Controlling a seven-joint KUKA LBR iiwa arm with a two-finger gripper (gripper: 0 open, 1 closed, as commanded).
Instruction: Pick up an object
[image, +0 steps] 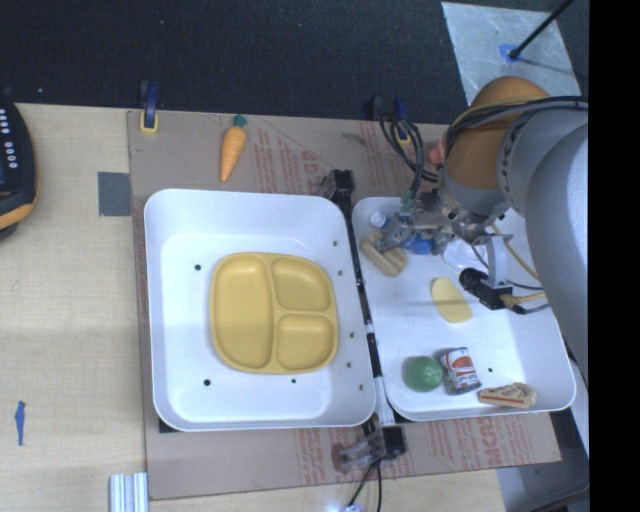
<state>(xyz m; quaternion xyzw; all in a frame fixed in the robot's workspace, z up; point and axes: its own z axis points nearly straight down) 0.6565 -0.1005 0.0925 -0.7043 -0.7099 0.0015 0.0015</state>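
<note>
My gripper (402, 236) hangs low over the far left corner of the right bin (545, 385), its tip right beside a tan block (384, 256) that lies against the bin's left wall. Whether it touches the block is unclear. Further toward the front of the same bin lie a pale yellow oval piece (451, 300), a green ball (423, 373), a small red and white can (460, 369) and a tan wedge (507, 396). The arm's grey body and orange band (500, 110) cover the bin's right side.
The left bin (170, 300) holds a yellow divided plate (274, 311). A toy carrot (232, 148) lies on the cardboard beyond the left bin. A black cable end (482, 289) hangs over the right bin. A dark device (14, 165) sits at the far left.
</note>
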